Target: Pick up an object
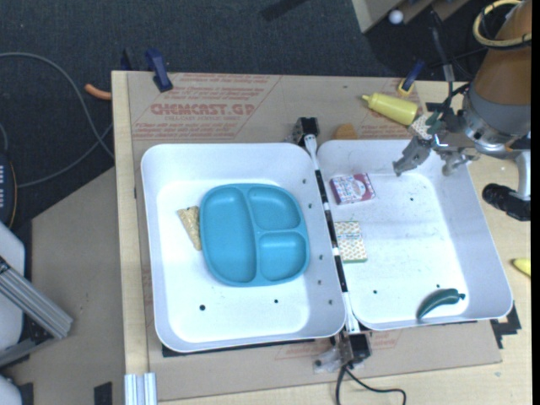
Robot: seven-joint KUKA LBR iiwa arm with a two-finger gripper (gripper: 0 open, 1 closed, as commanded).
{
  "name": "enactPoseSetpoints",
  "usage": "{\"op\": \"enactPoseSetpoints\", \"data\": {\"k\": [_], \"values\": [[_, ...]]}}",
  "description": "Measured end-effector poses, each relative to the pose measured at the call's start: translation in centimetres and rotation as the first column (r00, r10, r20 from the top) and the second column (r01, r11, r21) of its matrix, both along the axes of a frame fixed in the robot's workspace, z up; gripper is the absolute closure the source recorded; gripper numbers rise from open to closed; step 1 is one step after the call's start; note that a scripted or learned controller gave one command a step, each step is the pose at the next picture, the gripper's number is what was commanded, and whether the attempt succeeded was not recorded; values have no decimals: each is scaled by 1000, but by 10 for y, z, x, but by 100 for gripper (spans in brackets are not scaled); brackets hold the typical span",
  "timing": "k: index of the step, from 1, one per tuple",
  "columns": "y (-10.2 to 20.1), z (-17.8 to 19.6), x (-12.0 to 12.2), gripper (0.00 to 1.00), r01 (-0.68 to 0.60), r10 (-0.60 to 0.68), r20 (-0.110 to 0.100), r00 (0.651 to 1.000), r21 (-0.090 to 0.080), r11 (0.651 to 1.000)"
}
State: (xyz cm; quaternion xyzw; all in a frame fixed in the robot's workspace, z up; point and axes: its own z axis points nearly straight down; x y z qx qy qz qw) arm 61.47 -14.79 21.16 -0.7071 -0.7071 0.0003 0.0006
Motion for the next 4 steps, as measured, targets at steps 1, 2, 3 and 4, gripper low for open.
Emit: {"op": "enactPoseSetpoints", "data": {"k": [1,2,3,4], "values": [[43,-113,42,0,-1,1,2,1000,0,1000],[52,-122,55,0,-1,1,10,1000,-2,1000],[53,-111,56,100,-3,3,16,1000,-3,1000],[53,-111,56,0,-2,2,15,1000,-2,1000]]}}
